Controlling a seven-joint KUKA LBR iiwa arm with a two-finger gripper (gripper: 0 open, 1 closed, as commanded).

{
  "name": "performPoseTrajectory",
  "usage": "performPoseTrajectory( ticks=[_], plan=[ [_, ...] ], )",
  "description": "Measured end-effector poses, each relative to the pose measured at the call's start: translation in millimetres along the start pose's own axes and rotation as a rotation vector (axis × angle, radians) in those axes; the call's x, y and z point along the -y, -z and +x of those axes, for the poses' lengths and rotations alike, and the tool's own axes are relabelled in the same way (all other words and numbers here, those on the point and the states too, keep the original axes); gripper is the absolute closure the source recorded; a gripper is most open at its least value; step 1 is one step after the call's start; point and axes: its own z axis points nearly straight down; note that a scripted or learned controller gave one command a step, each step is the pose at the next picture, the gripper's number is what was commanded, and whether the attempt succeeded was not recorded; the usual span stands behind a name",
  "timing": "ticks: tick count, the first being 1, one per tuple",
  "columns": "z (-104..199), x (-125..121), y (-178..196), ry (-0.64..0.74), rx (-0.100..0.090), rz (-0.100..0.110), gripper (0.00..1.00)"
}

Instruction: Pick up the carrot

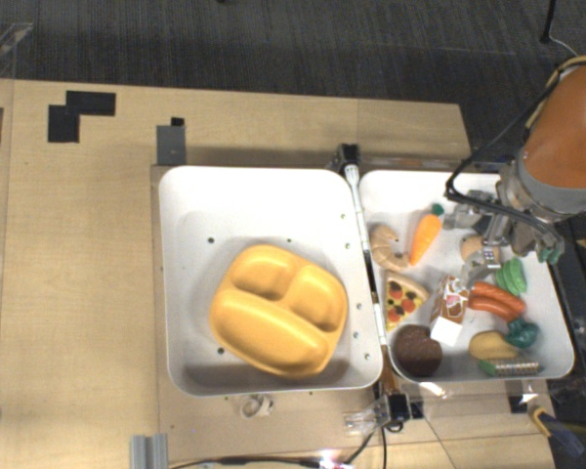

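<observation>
Carrot lies in the right bin, near its upper left corner, beside a pizza slice. Gripper hangs close by; honestly can't tell its grip. No readable labels.

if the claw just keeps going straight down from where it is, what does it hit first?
Probably the right bin floor or the red sausage-like toy just below the claw. The carrot lies off to its left. Depth is unclear from this view.

a robot lab: wooden bench, white bins, cables
</observation>
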Motion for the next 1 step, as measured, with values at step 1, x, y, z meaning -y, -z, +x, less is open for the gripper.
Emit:
performPoseTrajectory(
  ticks=[1],
  plan=[
    [-11.4, -34.1, -95.7, 0.103, -0.008, -0.005, 0.0]
  ],
)
